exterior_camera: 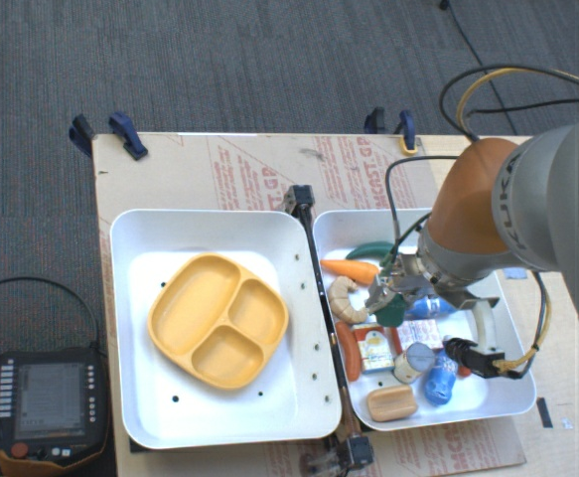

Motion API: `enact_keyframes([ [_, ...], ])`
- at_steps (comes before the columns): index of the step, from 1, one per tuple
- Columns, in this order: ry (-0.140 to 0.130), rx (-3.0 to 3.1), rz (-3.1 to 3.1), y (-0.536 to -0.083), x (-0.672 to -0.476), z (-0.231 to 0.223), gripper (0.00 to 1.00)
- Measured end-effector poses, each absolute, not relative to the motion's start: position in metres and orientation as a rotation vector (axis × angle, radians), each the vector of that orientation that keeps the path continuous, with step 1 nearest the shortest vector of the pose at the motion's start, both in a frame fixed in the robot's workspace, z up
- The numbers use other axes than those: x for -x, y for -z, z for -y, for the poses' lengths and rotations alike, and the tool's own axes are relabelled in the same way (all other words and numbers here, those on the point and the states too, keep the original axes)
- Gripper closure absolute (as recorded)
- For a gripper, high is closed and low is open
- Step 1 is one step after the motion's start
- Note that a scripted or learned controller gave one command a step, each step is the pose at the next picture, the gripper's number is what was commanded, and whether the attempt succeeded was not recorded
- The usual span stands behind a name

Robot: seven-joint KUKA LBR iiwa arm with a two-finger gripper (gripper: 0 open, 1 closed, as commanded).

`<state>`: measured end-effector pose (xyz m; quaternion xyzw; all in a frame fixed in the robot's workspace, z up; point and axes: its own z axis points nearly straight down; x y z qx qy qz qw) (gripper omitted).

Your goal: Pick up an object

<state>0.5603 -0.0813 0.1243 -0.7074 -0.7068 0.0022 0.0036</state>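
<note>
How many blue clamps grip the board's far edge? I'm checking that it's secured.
4: two at the left corner, two near the right. The arm may hide others.

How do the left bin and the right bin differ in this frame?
The left bin holds one thing, a yellow divided plate; the right bin holds a crowded pile, including a carrot, a blue bottle and a tan bread-like block. The gripper is down over the right bin's pile, while the left bin has no arm above it. Both are shallow white bins sitting side by side.
</note>
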Motion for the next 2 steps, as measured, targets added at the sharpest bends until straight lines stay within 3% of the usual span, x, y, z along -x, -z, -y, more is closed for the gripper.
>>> enact_keyframes([
  [1, -0.004, 2.214, 2.224, -0.185, -0.61, 0.029, 1.0],
  [2, -0.007, 2.217, 2.219, -0.185, -0.586, 0.062, 1.0],
])
